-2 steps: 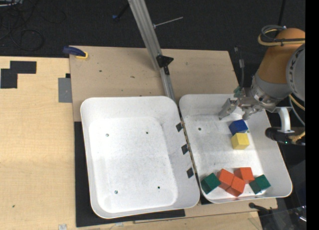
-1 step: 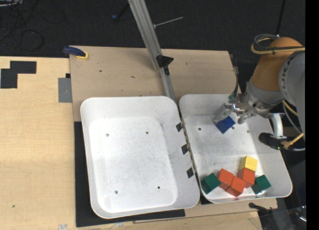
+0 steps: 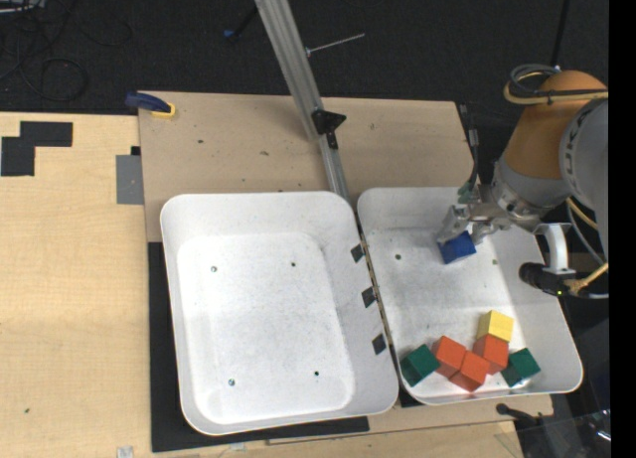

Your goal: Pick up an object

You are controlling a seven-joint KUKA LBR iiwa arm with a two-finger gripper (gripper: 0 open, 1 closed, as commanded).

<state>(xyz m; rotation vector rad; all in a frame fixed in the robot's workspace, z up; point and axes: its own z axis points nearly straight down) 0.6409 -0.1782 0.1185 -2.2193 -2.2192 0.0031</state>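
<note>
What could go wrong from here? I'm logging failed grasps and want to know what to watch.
1. The blue block sits at the tip of the end effector, tilted. If the grip is shallow, it may slip and drop back into the right bin.
2. The other blocks are bunched in the bin's near corner, so a later pick there could nudge neighbours.

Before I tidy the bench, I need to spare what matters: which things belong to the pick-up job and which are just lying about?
Job: gripper, blue block, green blocks, orange blocks, yellow block, right bin.
Lying about: left bin, metal rail, blue clamp.
</note>
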